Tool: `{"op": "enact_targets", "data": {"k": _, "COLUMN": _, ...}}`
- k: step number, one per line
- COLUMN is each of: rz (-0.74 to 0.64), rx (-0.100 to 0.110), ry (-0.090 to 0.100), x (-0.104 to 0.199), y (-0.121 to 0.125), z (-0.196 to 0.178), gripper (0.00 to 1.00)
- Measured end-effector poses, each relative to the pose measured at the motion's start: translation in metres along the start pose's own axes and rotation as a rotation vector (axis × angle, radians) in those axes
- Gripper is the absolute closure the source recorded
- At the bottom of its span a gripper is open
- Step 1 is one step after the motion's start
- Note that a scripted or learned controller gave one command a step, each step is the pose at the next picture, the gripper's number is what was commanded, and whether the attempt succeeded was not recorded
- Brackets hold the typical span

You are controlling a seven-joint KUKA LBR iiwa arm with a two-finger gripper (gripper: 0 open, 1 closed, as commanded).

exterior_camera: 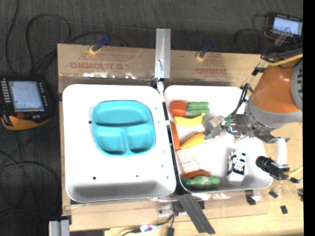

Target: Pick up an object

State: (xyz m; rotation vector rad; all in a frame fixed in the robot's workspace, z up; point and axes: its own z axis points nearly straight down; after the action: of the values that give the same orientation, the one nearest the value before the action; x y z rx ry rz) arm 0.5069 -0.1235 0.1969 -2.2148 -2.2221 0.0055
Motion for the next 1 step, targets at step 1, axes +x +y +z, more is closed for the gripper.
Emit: {"op": "enact_targets", "data": {"k": 1, "rz": -0.227, "rx": -0.008, "ry": 0.0, "x": 0.0193, "y": 0.0317, "z": 0.0996, "gripper": 0.0}}
